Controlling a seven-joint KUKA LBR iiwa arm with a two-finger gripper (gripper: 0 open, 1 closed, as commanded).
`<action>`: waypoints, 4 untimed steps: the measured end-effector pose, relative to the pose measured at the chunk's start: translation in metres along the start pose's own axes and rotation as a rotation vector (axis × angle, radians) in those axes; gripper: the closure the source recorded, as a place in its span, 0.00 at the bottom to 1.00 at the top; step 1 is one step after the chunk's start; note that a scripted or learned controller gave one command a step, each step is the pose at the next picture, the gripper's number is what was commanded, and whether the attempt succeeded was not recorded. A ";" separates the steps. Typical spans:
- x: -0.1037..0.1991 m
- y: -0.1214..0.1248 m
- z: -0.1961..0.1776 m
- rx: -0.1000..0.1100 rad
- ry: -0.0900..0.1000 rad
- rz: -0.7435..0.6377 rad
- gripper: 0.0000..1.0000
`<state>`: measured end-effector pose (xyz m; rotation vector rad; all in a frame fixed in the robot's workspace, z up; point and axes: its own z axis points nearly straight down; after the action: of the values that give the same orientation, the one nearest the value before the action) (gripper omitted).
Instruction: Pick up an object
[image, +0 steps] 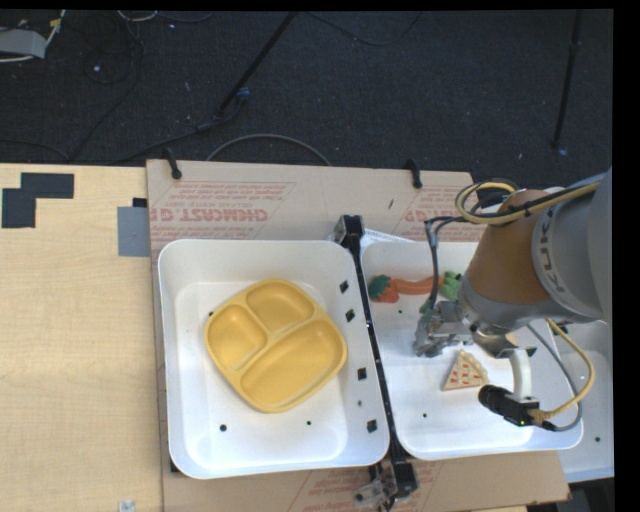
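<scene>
In the right bin (430, 430) lie a toy carrot (402, 288) with a green top at the back, a small green piece (452, 283) beside it, and a tan pizza-slice toy (464, 373) near the middle. My gripper (433, 338) hangs low over the right bin floor, just left of the pizza slice and in front of the carrot. The arm's orange band and grey wrist cover the bin's right part. I see no object between the fingers.
A yellow divided plate (275, 345) lies in the left bin (200, 430). A black divider (365, 340) runs between the bins. Black and yellow cables (520, 405) loop near the right bin's front right corner.
</scene>
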<state>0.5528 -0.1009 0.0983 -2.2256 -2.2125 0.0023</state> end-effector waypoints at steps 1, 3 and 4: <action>-0.004 0.002 -0.063 -0.006 -0.002 -0.005 1.00; 0.001 0.008 -0.138 -0.003 -0.001 -0.007 1.00; 0.047 -0.001 -0.143 0.001 0.001 -0.010 1.00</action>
<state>0.5526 -0.0536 0.2412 -2.2141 -2.2226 0.0018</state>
